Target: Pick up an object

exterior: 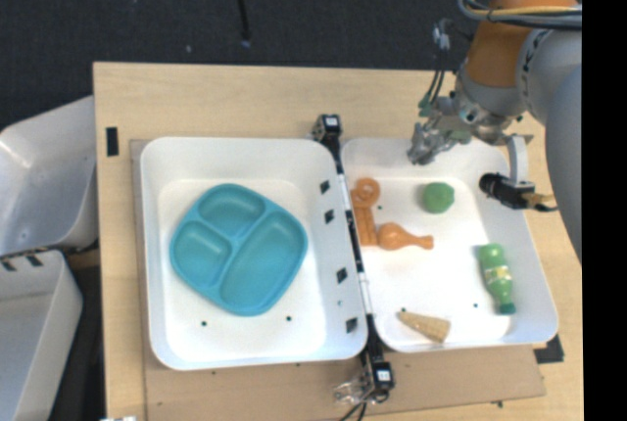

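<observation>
My gripper (427, 145) hangs over the back edge of the right bin (529, 326), with nothing visibly in it. A green ball (438, 197) lies just in front of it and slightly right. Further left are an orange ring-shaped piece (365, 191) on an orange stick (364, 229), and beside them an orange gourd-shaped toy (400, 237). A green bottle (496, 277) lies near the bin's right wall. A tan wedge (425, 325) rests at the front.
The left bin (157, 331) holds a teal divided plate (238, 248). A ridge with black clips (345, 243) separates the two bins. The wooden bench (118, 106) surrounds both.
</observation>
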`<state>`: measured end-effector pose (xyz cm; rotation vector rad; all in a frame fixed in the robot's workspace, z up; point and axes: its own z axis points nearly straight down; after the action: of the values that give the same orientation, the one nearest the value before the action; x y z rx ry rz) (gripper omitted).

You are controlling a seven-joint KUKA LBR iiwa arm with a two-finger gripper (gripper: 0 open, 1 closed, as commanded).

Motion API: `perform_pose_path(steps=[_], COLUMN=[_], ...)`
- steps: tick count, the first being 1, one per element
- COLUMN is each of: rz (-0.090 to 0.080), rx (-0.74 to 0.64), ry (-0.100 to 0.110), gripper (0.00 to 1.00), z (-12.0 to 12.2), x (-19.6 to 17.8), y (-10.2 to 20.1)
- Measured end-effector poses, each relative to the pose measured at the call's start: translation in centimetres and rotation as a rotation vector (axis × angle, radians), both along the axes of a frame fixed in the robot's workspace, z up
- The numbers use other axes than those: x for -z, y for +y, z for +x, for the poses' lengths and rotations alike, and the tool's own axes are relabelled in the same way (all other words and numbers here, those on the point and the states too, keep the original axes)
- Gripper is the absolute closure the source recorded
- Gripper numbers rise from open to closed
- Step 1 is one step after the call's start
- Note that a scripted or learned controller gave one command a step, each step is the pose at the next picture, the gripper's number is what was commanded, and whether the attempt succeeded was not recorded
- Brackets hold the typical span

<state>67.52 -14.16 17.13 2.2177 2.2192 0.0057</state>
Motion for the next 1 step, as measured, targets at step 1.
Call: perform_pose_path(steps=[1], rz=[0.000], rx=[-0.003], ry=[-0.002], gripper=[1.00], z=[0.29], x=[-6.21], y=[0.64])
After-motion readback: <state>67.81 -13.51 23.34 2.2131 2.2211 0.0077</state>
